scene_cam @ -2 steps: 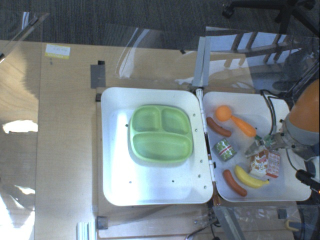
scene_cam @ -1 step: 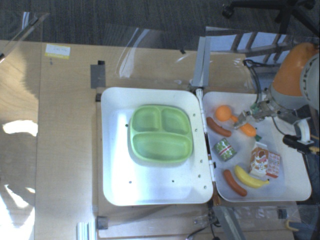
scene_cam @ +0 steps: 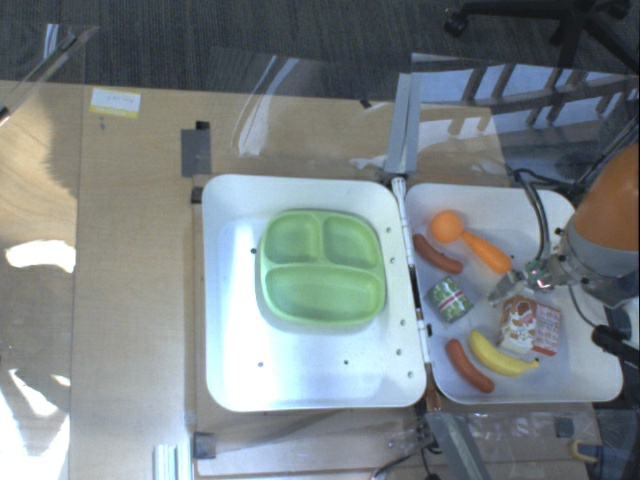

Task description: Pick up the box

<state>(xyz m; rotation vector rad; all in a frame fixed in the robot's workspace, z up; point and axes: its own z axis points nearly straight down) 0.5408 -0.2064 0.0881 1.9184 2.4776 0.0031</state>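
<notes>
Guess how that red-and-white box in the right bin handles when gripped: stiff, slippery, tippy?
The box lies flat, so tipping seems unlikely. It looks like a thin printed carton: probably light, perhaps crushable. The banana lies against its lower edge and may shift with it. The gripper hovers at its upper left corner.

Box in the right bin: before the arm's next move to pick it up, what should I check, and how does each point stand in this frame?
1. Box lies flat in the right bin, top face in view: ok.
2. Gripper is over the right bin, beside the box's upper left corner: ok.
3. Gripper centred over the box: not ok, it sits off toward the carrot.
4. Room around the box: not ok, the banana lies against its lower edge.
5. Can and both sausages lie apart from the box: ok.
6. Whether the box is between the jaws: cannot tell.
</notes>
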